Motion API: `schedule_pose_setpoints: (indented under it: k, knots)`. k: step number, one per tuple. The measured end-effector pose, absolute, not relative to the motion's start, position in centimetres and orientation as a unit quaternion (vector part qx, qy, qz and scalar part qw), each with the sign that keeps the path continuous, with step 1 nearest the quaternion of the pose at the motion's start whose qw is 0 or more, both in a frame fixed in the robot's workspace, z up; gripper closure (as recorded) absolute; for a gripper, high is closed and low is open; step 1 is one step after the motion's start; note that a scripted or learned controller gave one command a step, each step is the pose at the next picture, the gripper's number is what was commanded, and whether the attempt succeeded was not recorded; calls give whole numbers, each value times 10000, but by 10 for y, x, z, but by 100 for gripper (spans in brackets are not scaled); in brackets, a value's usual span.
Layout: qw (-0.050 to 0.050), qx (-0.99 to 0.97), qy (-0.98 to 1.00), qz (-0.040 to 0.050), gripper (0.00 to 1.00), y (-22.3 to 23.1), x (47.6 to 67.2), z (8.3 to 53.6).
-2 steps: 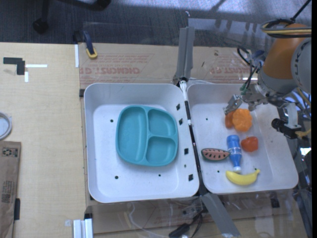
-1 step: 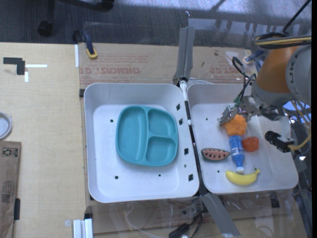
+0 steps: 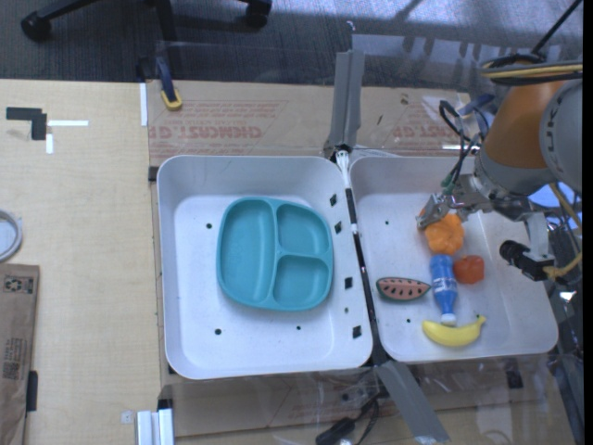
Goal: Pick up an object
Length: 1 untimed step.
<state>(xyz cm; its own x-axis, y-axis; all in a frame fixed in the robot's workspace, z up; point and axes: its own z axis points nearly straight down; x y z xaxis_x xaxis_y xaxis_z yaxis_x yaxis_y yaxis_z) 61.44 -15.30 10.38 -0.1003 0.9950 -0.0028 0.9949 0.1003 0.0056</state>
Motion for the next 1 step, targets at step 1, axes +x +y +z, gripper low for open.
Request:
schedule_pose_setpoints:
  k: [1]
  knots:
    - [6, 7125, 7017, -2, 100, -87, 649, 192]
